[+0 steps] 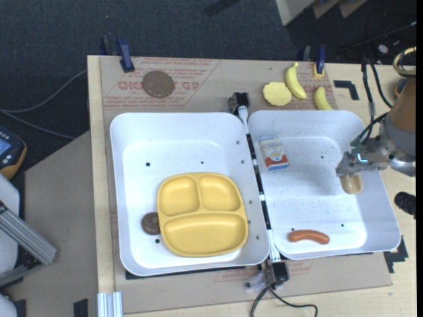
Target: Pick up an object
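Observation:
In the right bin (370,240), a small white and blue carton (273,154) lies near the back left. An orange-red sausage (308,236) rests near the front wall. My gripper (353,169) reaches in from the right over that bin's right side. A small tan object (352,184) sits directly under its tip, touching or very close. Whether it is gripped is hidden from this angle.
The left bin (132,144) holds a yellow divided plate (200,213) and a brown disc (151,224) by its left edge. Behind the bins, on the bench, lie a brown round disc (157,83), two bananas (296,81) (322,98) and a yellow lump (277,94).

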